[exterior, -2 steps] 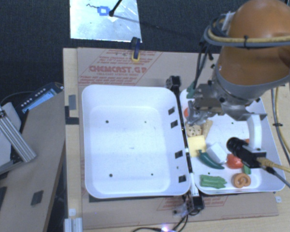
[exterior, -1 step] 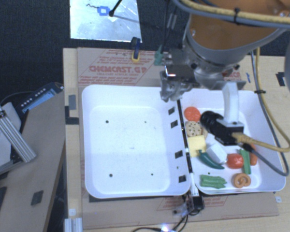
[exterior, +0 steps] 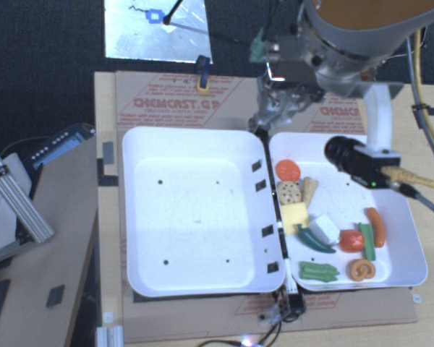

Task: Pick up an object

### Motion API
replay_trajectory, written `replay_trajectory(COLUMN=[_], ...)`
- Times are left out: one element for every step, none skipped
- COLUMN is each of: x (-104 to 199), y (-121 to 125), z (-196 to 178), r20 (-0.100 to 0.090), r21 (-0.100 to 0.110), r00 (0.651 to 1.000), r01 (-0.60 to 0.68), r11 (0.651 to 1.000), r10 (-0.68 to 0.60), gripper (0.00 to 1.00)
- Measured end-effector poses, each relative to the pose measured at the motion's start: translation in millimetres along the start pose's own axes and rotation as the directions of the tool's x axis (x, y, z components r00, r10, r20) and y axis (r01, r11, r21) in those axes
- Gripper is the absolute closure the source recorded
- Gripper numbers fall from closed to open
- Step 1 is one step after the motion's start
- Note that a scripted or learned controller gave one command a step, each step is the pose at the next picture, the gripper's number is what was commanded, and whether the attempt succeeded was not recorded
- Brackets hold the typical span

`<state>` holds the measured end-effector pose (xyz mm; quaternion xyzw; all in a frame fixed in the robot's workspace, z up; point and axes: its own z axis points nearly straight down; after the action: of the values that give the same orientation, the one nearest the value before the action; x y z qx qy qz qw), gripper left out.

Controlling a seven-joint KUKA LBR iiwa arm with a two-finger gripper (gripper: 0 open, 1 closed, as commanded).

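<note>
Camera view: fingers (exterior: 264,121) (spread unclear) above the bins' far edge (exterior: 260,130).

A pale wooden counter (exterior: 65,215) stands on dark blue carpet (exterior: 43,49). A brown cardboard sheet (exterior: 166,103) with red lettering covers its top. On the floor beyond lies a shiny silver panel (exterior: 141,24) bearing a small blue mark. A ribbed metal rail (exterior: 11,194) slants along the left edge. The light is even.
</note>
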<state>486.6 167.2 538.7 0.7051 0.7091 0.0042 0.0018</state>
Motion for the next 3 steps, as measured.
replay_trajectory(x=[39.7, 55.3, 67.8], y=[-3.4, 82.0, 30.0], z=[190.7, 64.9, -0.9], r20=[0.008, -0.001, -0.002], r21=[0.021, -0.004, 0.0], r00=[1.0, 1.0, 1.0], r01=[0.002, -0.003, 0.002], r11=[1.0, 1.0, 1.0], r10=[-0.002, 0.003, -0.002], gripper=[1.0, 1.0, 1.0])
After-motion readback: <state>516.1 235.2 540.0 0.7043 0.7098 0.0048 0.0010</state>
